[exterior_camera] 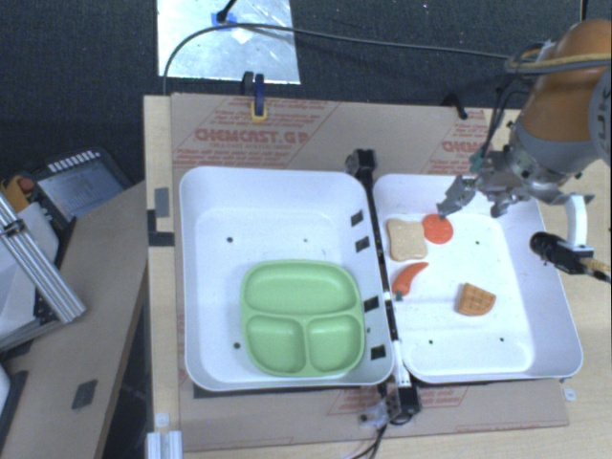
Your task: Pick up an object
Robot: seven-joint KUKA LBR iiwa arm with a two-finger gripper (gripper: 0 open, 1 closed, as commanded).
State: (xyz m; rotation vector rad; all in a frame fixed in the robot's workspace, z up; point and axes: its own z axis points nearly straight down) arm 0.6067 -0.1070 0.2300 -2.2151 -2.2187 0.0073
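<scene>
Here, an open claw (475, 199) is seen poised over the right bin (550, 352), gripping nothing, just beside a red disc (438, 229) touching a bread slice (406, 240).

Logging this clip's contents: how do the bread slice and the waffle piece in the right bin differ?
The bread slice is pale, nearly white with a tan edge; the waffle piece is golden brown with a grid pattern. The bread slice lies by the bin's left wall, touching the red round slice; the waffle piece lies apart, nearer the middle. Both lie flat in the right bin.
</scene>
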